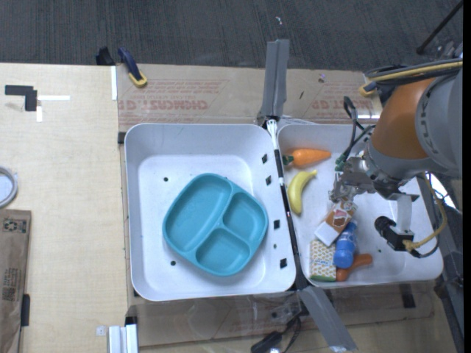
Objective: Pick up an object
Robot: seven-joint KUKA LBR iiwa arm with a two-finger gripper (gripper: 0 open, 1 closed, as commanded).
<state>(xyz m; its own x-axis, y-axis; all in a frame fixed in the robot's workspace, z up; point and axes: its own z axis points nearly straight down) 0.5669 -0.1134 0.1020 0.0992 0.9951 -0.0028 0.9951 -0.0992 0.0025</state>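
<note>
The right bin (412,271) holds an orange carrot (309,156), a yellow banana (299,190), a blue bottle (344,248), a cracker packet (321,260), a white block (326,233) and a small brown-and-white item (339,218). My gripper (341,195) hangs over the middle of this bin, just above the small brown-and-white item and right of the banana. Its fingers point down into the pile. Nothing is visibly lifted.
The left bin (147,197) holds a blue three-compartment plate (215,224). A grey divider post (276,79) stands between the bins at the back. A clamp (132,68) lies on the cardboard behind. The arm's body (419,123) covers the right bin's back right.
</note>
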